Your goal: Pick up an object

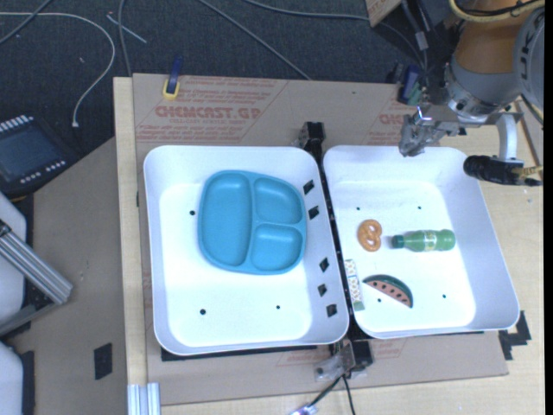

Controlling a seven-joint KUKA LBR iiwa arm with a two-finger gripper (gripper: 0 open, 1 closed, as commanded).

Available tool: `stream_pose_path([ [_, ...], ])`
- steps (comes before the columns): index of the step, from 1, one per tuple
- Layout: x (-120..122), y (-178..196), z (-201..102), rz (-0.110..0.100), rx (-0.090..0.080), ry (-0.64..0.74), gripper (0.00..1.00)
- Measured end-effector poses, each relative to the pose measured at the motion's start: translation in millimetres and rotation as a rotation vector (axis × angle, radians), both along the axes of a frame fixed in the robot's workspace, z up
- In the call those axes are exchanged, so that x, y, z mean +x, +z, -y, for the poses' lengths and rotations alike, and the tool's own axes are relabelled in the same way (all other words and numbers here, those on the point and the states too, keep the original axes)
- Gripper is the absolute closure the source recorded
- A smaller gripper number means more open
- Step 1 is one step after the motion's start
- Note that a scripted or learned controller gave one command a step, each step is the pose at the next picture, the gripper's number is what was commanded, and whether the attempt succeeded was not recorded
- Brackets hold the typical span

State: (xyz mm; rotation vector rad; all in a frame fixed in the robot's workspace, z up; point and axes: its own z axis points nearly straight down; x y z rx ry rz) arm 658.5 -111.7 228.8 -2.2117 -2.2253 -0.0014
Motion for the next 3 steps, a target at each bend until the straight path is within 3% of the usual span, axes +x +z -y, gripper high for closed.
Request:
stream_pose_path([
  [1, 4, -5, -50, 0.001, -0.001, 0.000, 1.00],
  [3, -11, -4, -151, 0.003, -0.001, -0.001, 1.00],
])
